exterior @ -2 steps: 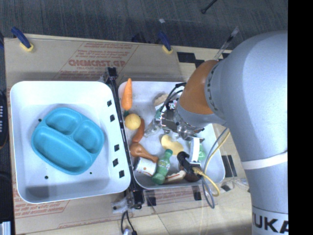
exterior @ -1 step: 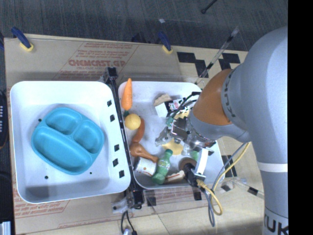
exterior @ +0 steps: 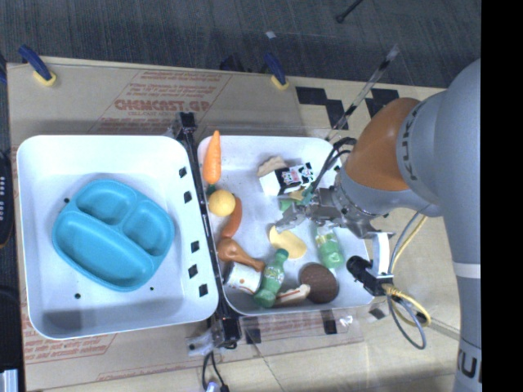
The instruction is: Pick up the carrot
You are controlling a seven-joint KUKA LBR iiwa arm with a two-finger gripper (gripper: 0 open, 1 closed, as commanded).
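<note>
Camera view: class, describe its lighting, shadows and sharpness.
Camera view: even overhead light; the blue divided plastic tray casts a soft shadow on the left white bin; the orange carrot in the right white bin is clear; the two-finger gripper looks slightly blurred and cluttered.

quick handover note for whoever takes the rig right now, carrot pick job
Gripper: low in the right bin, over the middle of the clutter; nothing seen between its fingers, and whether they are open or shut cannot be told.
Carrot: lying at the right bin's upper left corner, along the wall next to the left bin, well apart from the gripper.
Nearby: lemon just below the carrot; green bottle by the gripper.
Blue tray sits in the left bin.
Done: nothing yet; the carrot is not picked up.
Left: move to the carrot, grasp, lift.
</note>
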